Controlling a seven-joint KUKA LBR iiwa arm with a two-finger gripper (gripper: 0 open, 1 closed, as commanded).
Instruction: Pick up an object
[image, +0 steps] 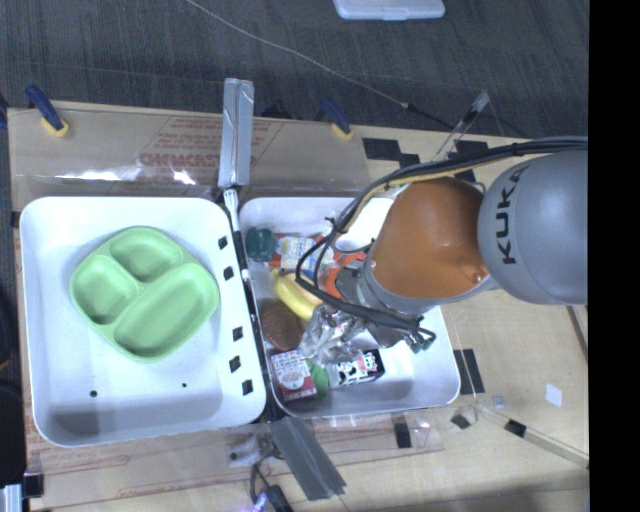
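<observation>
On the left of the worktop (560, 400) sits the left bin (50, 330), and in it a pale green divided plate (145, 290) with three compartments, lying flat and well apart from the arm.

The divider between the bins carries a row of small black tabs. Just past it, the right bin (440, 375) holds the clutter. Along its left side, from far to near, lie a small teal object (260, 242), a yellow banana (295, 296), a round brown piece (281, 324) and a small red-and-white carton (291, 372), with a black-and-white carton (358, 367) beside that one at the near wall.

The banana looks like the likeliest thing to take. It is curved, smooth and probably light toy plastic, so it could slip or roll out of a pinch at its tips; a hold across its thick middle seems safest. The cartons, by their look, are light and boxy, with flat faces that would sit well between two pads, though they are packed close to the wall.

Further right, the tool (335, 335) hangs low over the middle of the right bin, amid clear crinkled wrapping just beside the banana and above the cartons. I cannot tell whether it is released or clenched, nor whether it has anything. The orange band (430, 245) and grey arm (535, 225) cover the bin's right part.
</observation>
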